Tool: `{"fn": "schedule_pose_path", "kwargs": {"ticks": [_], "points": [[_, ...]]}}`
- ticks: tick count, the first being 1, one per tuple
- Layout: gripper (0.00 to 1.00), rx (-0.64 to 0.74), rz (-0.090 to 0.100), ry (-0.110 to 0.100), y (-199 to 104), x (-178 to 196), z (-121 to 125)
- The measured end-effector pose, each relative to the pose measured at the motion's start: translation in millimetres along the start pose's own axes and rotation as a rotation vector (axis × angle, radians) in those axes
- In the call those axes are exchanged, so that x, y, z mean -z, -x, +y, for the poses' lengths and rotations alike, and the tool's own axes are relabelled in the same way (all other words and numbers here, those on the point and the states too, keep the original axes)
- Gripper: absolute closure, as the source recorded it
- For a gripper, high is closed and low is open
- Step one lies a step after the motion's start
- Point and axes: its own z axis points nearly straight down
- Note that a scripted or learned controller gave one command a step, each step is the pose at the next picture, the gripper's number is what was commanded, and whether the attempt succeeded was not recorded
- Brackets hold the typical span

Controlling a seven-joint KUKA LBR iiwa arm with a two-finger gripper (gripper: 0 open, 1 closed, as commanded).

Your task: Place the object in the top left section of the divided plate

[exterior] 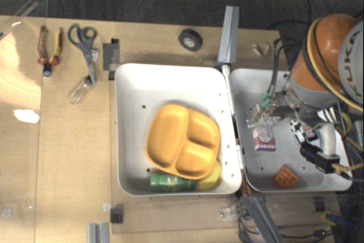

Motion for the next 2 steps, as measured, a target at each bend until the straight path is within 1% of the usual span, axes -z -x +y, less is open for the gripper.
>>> {"fn": "schedule_pose_path", "kwargs": {"ticks": [1, 2], "points": [[1.0, 0.096, 0.002, 0.0, -67.5, -42.0, 31.8], [0.0, 0.096, 0.002, 0.0, -67.5, -41.7, 31.9]]}}
